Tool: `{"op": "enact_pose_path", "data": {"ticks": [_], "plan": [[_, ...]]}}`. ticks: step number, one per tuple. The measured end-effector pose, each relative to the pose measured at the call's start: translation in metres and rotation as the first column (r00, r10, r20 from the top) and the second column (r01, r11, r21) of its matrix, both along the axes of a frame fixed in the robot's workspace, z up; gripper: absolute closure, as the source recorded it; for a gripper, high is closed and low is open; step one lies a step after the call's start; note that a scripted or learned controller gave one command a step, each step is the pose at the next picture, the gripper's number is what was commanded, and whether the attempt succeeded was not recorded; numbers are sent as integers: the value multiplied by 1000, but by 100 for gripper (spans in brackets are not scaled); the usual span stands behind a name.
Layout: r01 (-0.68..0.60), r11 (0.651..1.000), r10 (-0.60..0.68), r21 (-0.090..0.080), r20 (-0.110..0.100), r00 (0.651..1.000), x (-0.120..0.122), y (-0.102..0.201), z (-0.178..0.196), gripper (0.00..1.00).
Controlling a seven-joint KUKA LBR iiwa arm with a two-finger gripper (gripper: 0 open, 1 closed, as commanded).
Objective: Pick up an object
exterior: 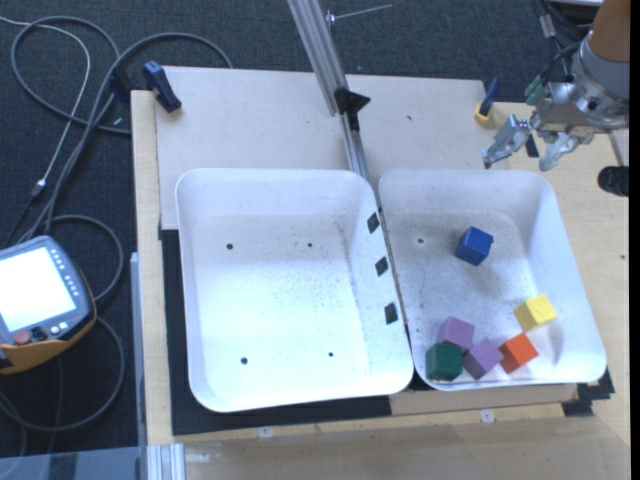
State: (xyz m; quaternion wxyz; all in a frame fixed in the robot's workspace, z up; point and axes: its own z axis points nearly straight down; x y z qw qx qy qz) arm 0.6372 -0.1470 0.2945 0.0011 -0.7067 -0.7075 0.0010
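My arm (605, 43) comes in from the right side and stays high at the far right corner, with its grey wrist and a piece of the orange band visible at the top edge. My tool (528, 146) hangs just beyond the far rim of the right bin (562, 228), over the pale worktop (260, 118), and its two metal fingers (500, 148) are spread apart with nothing between them. The fingers look thin and shiny, and they point down toward the bin at a slant. Both bins are shallow, white, smooth plastic with rounded corners and small dark specks on the floor. The left bin (200, 268) has only a few dark dots on its floor. In the right bin a blue cube (474, 245) sits alone near the middle, well apart from the others. The other blocks are gathered at the near side: a yellow cube (535, 312), an orange cube (518, 351) just beside it, two purple blocks (457, 332) (485, 357) touching each other, and a dark green cube (444, 361) touching the first purple one at the near rim. All blocks have flat matte faces and sharp edges. A slanted aluminium rail (318, 43) crosses the worktop between the bins. On the dark carpet at the left lie black cables (70, 118) and a grey handheld pendant (38, 298) with a bright screen.
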Motion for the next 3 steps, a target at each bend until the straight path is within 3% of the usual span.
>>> {"op": "enact_pose_path", "data": {"ticks": [1,2,3], "plan": [[3,1000,-3,5,-11,1000,-112,9,-131,0],[0,1000,0,0,6,1000,-132,18,-88,0],[1,1000,-1,3,-6,1000,-95,-3,-184,0]]}}
